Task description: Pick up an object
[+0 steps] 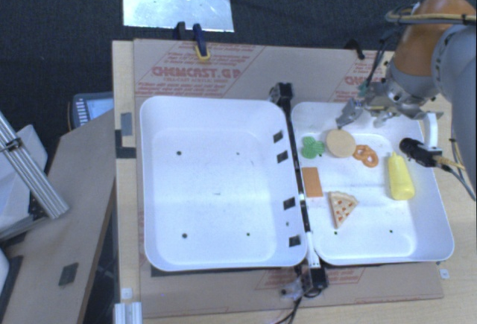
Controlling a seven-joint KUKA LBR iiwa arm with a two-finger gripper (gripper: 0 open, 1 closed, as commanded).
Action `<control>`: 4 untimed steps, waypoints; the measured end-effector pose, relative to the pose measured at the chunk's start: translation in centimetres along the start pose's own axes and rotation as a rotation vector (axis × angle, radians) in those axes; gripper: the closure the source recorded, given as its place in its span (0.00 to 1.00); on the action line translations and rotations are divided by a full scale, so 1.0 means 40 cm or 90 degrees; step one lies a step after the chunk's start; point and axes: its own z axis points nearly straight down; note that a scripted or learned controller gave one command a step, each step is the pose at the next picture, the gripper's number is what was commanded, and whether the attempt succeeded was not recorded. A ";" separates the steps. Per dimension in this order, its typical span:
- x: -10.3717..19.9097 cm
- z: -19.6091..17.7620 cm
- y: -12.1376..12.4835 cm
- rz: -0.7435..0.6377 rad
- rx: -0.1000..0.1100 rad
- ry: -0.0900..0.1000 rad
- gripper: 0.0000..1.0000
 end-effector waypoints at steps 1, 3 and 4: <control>-0.055 -0.059 -0.138 0.005 0.005 0.000 0.00; -0.110 -0.033 -0.188 0.006 0.006 -0.001 0.00; -0.139 -0.526 -0.028 0.000 -0.010 -0.005 0.00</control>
